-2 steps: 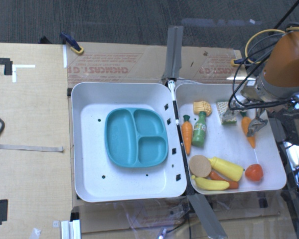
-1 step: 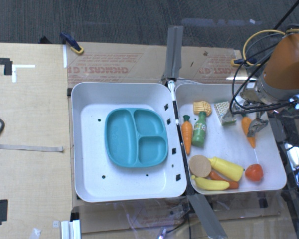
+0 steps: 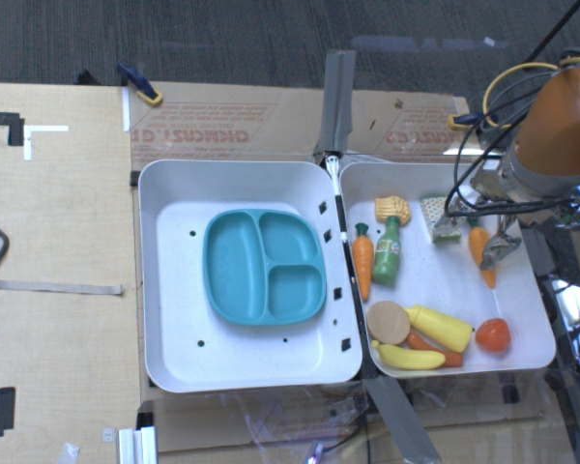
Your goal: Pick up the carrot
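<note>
1. A carrot with a green top [image 3: 362, 261] lay in the right bin [image 3: 427, 280], against its left wall. Its long axis ran near to far, with the green top at the far end and the orange tip pointing near.
2. A second carrot [image 3: 479, 247] lay on the right side of the same bin, well apart from the first. Its long axis also ran roughly near to far, with the thin tip pointing near and slightly right.
3. The arm [image 3: 555, 124] reached in from the right, its orange band above the bin's far right corner. The gripper [image 3: 493, 245] hung pointing down right over the second carrot.
4. A grey part of the gripper sat just beside that carrot on its right. I cannot tell whether the gripper was open, closed or gripping it.
5. A green bottle [image 3: 387, 250] stood just right of the first carrot, touching or nearly touching it, with a corn cob [image 3: 391, 208] at its far side.
6. A grey-green block [image 3: 445, 224] lay just left of the gripper.
7. Along the near wall lay a brown disc [image 3: 389, 323], a yellow bottle [image 3: 441, 328], a banana [image 3: 412, 359] and a tomato [image 3: 492, 334].
8. The left bin [image 3: 164, 298] held a teal divided plate [image 3: 266, 266].
</note>
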Controlling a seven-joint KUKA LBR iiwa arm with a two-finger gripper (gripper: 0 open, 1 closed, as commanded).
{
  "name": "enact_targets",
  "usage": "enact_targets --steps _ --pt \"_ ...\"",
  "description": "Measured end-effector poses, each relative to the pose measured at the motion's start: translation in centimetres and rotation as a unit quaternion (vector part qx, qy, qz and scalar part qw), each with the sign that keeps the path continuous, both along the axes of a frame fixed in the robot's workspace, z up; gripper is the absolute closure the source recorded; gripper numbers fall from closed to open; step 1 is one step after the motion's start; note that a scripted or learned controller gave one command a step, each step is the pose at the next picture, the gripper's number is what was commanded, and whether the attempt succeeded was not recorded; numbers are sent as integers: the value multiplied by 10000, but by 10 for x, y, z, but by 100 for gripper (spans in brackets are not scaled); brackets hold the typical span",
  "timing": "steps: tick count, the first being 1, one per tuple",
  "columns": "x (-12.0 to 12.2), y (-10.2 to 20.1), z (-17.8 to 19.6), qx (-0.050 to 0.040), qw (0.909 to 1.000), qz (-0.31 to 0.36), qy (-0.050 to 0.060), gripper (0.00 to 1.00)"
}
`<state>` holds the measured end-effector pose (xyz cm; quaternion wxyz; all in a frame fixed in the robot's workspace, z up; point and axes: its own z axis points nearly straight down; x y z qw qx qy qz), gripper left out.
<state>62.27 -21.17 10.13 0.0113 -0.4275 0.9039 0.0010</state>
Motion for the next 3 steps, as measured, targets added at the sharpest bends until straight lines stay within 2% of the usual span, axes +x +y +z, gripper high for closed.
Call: enact_targets --steps 1,2,3 --pt "3 0 13 -12 10000 -3 -54 100" --pt "3 0 13 -11 10000 -4 -53 0" --pt "-12 -9 -7 -51 9998 199 67 0"
